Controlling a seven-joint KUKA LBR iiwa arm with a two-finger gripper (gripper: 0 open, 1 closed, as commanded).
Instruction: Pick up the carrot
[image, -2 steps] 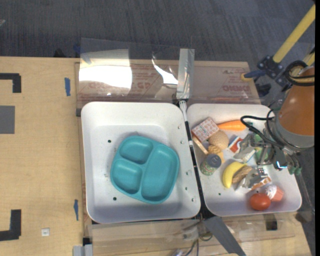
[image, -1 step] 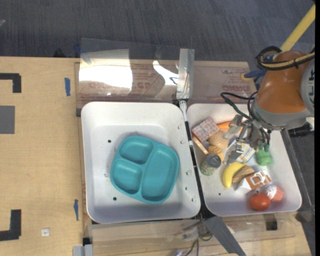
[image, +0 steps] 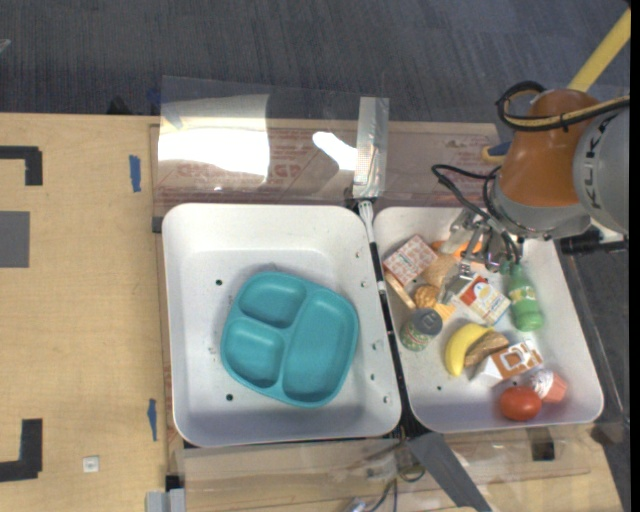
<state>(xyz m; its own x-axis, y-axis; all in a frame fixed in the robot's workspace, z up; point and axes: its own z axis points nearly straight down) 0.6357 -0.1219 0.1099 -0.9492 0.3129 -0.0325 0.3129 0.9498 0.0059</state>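
My gripper hangs low over the back part of the right bin, below the orange wrist band. Right beneath it a small strip of orange peeks out among the clutter; it looks like the carrot, and most of it is hidden by the gripper. I cannot make out whether the gripper is touching it. The arm comes in from the right and covers the bin's far right corner.
Packed around the gripper are a snack box, a small carton, a green bottle, a can, a banana and a tomato. A teal divided plate lies in the left bin.
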